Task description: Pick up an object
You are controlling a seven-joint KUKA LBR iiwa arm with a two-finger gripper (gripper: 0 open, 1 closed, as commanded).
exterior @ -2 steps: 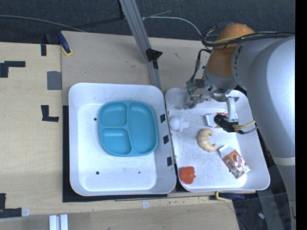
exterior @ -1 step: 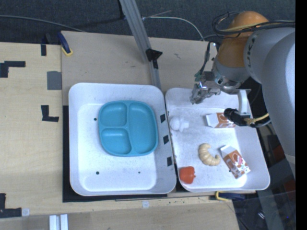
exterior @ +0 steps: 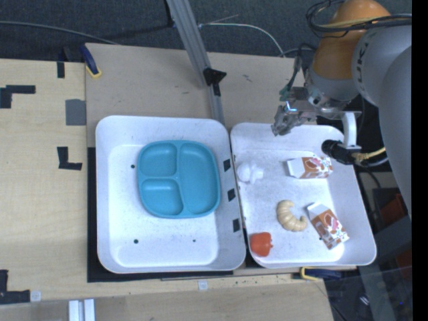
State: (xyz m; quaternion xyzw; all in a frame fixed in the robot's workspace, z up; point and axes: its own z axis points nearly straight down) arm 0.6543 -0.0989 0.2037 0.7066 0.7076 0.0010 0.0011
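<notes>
Two white bins sit side by side on my bench. Right bin [exterior: 348,243]: croissant [exterior: 291,215] near centre, cartons [exterior: 309,167] [exterior: 328,225] flanking it, red piece [exterior: 261,243] in the near-left corner. My gripper [exterior: 283,124] hangs over its far edge, holding nothing; beyond that I can't tell. Left bin [exterior: 117,246] carries a blue tray [exterior: 178,178].

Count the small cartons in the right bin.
2. One carton lies near the right bin's far right side, below the gripper; the other carton lies near its front right corner, beside the croissant. None looks hidden.
</notes>
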